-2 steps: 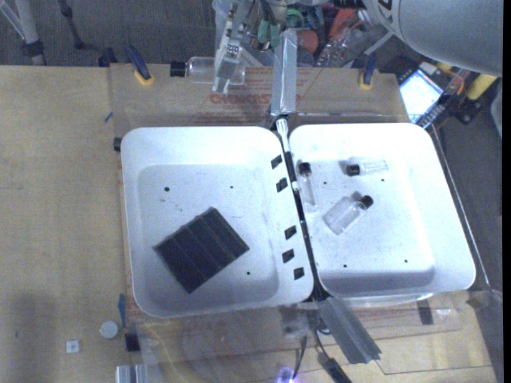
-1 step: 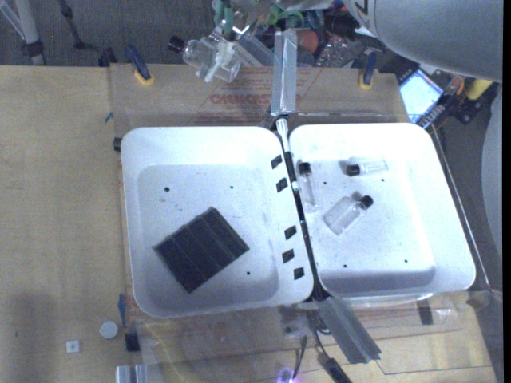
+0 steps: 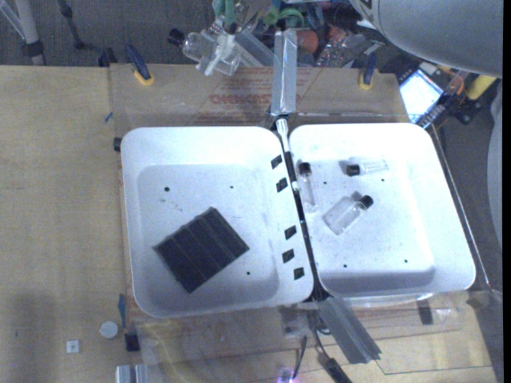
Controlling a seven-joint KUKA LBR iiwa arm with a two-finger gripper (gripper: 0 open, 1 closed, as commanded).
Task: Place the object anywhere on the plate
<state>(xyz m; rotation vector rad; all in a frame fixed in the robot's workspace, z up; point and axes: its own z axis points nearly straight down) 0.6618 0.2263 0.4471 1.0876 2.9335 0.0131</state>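
Gripping a clear vial (image 3: 209, 52), the hand (image 3: 227, 32) hangs above the bench.

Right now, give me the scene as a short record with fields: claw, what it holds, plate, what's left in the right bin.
claw: high above the back edge of the bins
held: clear bottle between its fingers
plate: dark ribbed square, left bin
on plate: nothing yet
right bin: three clear vials with dark caps
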